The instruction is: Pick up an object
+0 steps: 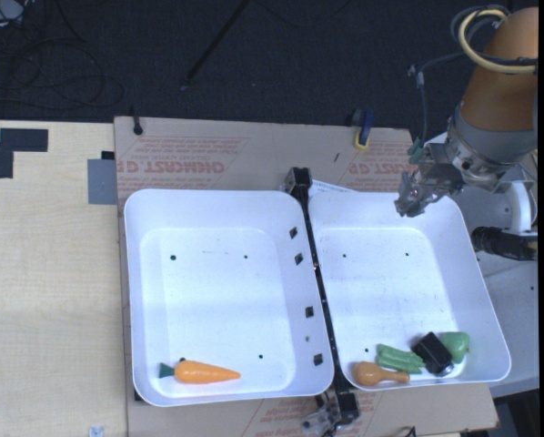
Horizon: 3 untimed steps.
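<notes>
Here, taking the black divider [310, 280] between the two bins as the landmark and going left to right: the left bin [149, 235] holds a single orange carrot [206, 372], lying well to the left of the divider near that bin's front wall, its long axis running roughly left-right with the green stub at the left and the tip toward the divider. Just right of the divider's front end, in the right bin [472, 280], sits a small cluster — a tan pear-shaped piece [377, 375], a green bean-like piece [397, 359], a black block [432, 352] and a green lump [455, 342] — packed close together, some touching. The gripper [416, 194] hangs over the right bin's far corner, to the divider's right and well apart from everything; whether the jaws are spread or pressed together I cannot tell, and nothing is seen between them. The cluster looks the nearer target — it lies straight toward the front wall from the gripper, while the carrot lies across the divider.
</notes>
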Tool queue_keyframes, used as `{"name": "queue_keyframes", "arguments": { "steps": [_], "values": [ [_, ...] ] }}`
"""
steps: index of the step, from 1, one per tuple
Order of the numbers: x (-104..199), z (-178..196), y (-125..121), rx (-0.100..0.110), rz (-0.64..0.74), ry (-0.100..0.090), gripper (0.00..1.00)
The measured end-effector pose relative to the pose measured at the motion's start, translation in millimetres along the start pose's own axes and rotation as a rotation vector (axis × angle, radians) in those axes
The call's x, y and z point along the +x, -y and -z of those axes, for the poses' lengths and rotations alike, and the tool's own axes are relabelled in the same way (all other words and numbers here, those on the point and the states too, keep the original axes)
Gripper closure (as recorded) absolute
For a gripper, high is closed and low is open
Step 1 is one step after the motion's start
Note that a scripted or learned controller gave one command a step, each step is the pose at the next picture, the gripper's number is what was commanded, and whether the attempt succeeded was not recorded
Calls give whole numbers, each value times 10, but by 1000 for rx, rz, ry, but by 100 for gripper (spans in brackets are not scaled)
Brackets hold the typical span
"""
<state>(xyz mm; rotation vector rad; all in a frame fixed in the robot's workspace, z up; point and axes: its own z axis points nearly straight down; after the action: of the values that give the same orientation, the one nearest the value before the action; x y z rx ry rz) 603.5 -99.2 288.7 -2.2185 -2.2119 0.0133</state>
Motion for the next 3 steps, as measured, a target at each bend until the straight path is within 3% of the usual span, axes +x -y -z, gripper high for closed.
{"name": "queue_keyframes", "arguments": {
  "steps": [1,2,3],
  "values": [
    [145,656,286,-14,4,0,100],
    [-140,-103,178,-2,0,0,100],
    [345,487,1,-16,8,0,100]
  ]
}}
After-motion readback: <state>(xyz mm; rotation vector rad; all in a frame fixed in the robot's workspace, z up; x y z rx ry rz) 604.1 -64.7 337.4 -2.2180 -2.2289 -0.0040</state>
